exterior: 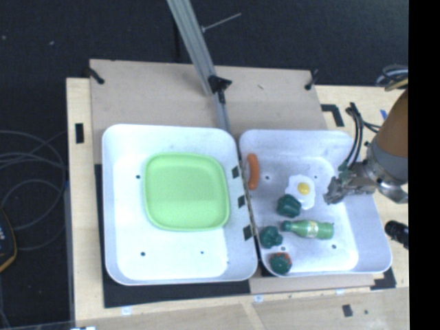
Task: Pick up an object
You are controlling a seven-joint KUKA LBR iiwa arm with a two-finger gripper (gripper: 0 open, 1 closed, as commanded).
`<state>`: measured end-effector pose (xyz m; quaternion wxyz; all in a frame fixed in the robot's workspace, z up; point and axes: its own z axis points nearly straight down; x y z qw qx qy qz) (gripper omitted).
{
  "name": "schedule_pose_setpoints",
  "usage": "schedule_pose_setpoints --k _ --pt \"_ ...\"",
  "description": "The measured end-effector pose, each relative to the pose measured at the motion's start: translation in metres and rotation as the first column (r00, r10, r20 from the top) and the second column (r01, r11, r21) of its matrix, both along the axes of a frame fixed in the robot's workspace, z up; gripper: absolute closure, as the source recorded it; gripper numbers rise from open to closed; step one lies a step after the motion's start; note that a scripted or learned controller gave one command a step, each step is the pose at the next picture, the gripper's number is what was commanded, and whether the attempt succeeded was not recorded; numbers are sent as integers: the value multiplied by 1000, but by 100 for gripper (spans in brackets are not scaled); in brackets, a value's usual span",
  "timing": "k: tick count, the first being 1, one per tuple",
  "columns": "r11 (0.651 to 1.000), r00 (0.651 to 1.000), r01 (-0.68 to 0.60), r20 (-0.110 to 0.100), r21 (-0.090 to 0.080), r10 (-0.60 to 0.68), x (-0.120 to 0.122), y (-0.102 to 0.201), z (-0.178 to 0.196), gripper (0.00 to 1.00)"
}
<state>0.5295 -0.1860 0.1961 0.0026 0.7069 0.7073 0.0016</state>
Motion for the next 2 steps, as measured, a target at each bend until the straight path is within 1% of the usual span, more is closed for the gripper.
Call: schedule_pose_setpoints --k 1,2 --pt "1000 1000 1 1 0 -1 4 -2 63 100" --pt "1000 1000 0 -5 1 0 4 -3 67 100"
